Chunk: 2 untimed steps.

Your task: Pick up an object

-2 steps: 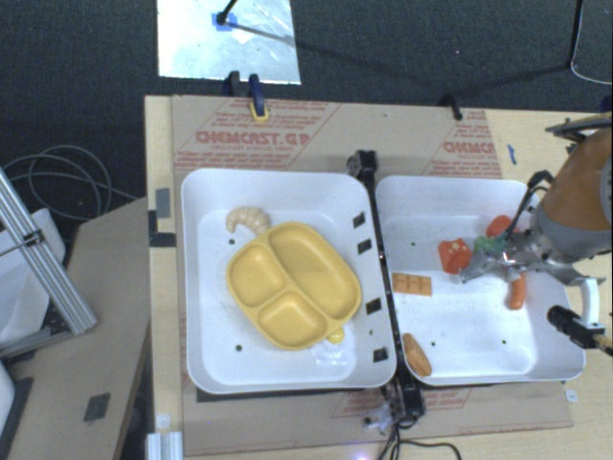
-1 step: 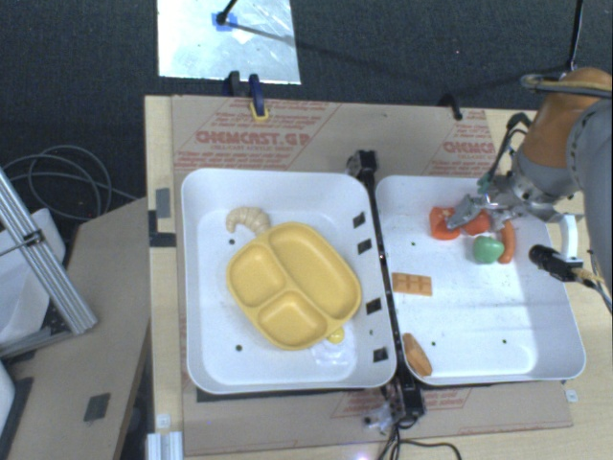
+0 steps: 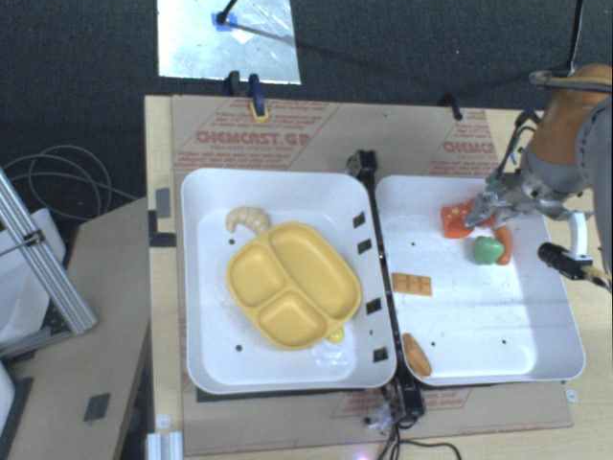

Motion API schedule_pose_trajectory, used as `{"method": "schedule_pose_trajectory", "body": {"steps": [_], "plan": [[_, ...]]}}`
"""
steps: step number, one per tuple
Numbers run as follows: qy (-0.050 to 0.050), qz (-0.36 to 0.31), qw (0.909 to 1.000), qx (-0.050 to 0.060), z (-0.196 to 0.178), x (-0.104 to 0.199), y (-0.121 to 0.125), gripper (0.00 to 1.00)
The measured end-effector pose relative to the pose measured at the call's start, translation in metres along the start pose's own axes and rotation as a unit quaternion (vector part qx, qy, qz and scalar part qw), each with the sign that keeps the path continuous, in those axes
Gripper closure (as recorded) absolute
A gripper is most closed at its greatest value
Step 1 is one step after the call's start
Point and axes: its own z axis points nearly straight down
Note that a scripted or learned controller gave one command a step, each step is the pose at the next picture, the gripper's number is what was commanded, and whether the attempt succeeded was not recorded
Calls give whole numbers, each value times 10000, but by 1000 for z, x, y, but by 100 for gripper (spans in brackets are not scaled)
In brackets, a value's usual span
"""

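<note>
The right bin [image 3: 546, 353] holds several small toy foods. An orange-red piece [image 3: 456, 222] lies at its upper middle. A green pepper-like piece [image 3: 488, 249] sits just below and to the right of it, with a small orange piece [image 3: 505, 242] against its right side. A tan waffle-like tile [image 3: 412, 284] lies toward the bin's left, and a brown bread roll [image 3: 417, 355] rests at the lower left corner. My gripper [image 3: 486, 209] is low over the bin's upper right, right at the orange-red piece's right edge and just above the green one.
The left bin [image 3: 206, 353] carries a yellow divided plate [image 3: 292, 284] and a pale curled piece [image 3: 248, 219] above it. The black divider [image 3: 375, 257] runs between the bins. The arm [image 3: 565, 151] comes in from the right, and a black part [image 3: 565, 259] juts over the right bin's edge.
</note>
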Motion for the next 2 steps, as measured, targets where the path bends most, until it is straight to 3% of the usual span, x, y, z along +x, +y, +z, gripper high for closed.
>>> {"method": "schedule_pose_trajectory", "body": {"steps": [1,2], "plan": [[-1,-16,10000,-66,-93,73,18,100],[13,-7,10000,-12,-116,139,-39,100]]}}
